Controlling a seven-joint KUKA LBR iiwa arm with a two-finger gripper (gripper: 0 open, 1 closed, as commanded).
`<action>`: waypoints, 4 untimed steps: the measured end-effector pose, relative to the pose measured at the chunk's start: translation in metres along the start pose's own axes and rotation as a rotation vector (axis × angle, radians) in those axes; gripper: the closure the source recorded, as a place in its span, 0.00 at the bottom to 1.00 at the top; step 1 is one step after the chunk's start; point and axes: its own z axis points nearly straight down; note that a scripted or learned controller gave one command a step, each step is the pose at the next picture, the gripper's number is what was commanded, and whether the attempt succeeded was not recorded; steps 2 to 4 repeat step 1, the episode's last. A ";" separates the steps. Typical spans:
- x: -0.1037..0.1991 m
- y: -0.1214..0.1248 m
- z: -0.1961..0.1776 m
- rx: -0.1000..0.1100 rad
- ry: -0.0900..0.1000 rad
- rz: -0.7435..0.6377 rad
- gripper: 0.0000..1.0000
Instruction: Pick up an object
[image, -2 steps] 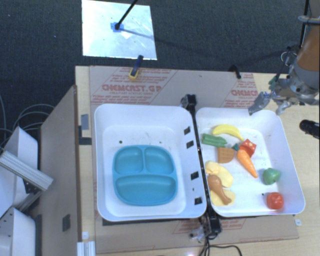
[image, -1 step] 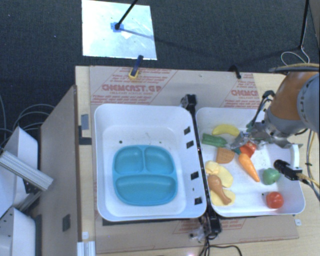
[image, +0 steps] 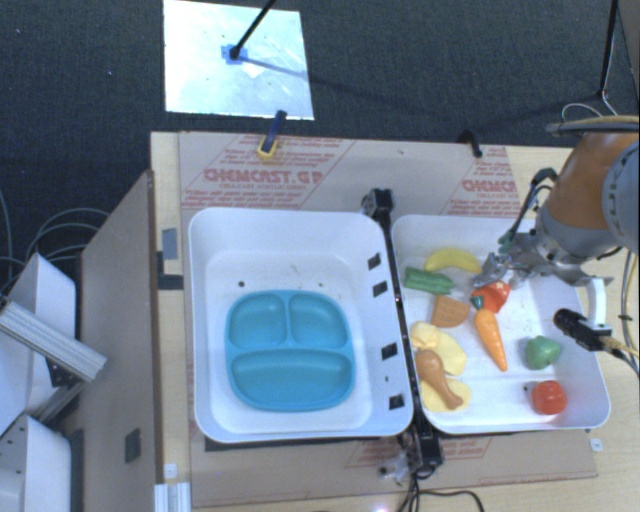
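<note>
My gripper (image: 492, 275) sits right of centre over the small red-and-green plastic pepper (image: 491, 296) in the right white bin (image: 600, 400); jaw opening I cannot tell. It looks light, rigid and slick; I'd pinch its widest middle.

The right bin (image: 600, 400) holds several small toy foods. A yellow banana (image: 453, 261) lies near the far wall, and a green pepper-like piece (image: 428, 282) lies just in front of it. A small red piece with a green top (image: 491, 296) lies beside an orange wedge (image: 450, 312). An orange carrot (image: 490, 338) lies at a slant, its tip toward the near side. A brown drumstick (image: 437, 375) rests on pale yellow pieces (image: 445, 350). A green round piece (image: 543, 351) and a red tomato (image: 548, 397) lie toward the right side, apart.
</note>
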 end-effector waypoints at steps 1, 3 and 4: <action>0.077 -0.039 -0.079 0.005 0.003 -0.006 1.00; 0.077 -0.039 -0.079 0.005 0.003 -0.006 1.00; 0.077 -0.039 -0.079 0.005 0.003 -0.006 1.00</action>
